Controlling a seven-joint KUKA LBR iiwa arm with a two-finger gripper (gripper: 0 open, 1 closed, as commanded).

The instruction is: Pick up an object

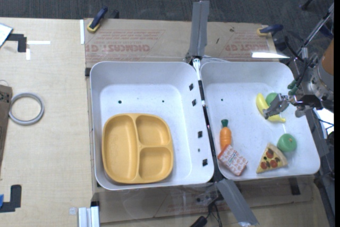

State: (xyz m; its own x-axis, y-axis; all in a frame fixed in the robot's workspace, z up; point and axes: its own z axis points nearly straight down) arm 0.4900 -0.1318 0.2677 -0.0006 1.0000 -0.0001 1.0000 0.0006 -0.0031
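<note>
In the right bin (239, 90), my gripper (280, 107) reaches in from the right edge and hovers low over a yellow banana (262, 105). A small green item (272, 97) lies against the banana. I see nothing lifted off the bin floor. Nearer the front lie a green apple (287, 142) and a pizza slice (272, 158). At the bin's left side there is an orange carrot (225, 134), with a red and white packet (232, 160) just in front of it.
The left bin (143, 82) holds a yellow divided plate (138, 147). A roll of tape (25, 108) lies on the bench at far left. Cardboard (154, 42) sits behind the bins, held by blue clamps (98, 19).
</note>
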